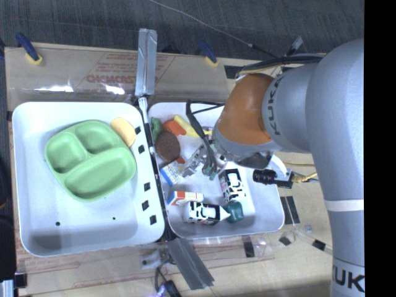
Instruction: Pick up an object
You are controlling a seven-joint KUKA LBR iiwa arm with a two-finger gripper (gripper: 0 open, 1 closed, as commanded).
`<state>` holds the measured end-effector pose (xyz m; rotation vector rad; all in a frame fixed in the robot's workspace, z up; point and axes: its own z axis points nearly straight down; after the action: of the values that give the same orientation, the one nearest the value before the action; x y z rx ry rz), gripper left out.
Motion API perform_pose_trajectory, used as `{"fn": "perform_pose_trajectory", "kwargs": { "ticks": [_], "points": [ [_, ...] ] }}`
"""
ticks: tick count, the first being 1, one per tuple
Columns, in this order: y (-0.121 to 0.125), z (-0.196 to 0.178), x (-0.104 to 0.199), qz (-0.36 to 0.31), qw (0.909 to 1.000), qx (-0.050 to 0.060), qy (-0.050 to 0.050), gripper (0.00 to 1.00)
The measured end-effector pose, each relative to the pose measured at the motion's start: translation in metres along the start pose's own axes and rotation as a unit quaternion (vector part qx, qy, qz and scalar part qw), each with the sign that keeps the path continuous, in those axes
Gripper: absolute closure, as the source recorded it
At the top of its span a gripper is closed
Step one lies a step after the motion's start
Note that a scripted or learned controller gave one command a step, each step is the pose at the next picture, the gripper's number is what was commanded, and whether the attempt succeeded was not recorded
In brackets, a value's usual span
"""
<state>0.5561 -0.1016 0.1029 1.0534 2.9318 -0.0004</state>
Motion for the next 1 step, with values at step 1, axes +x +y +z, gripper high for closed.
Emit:
{"fn": "perform_pose_trajectory", "kwargs": {
  "ticks": [1],
  "points": [
    [0.0451,0.0037,-0.0873,0.023,0.9997,0.000,0.003,0.00]
  ]
}}
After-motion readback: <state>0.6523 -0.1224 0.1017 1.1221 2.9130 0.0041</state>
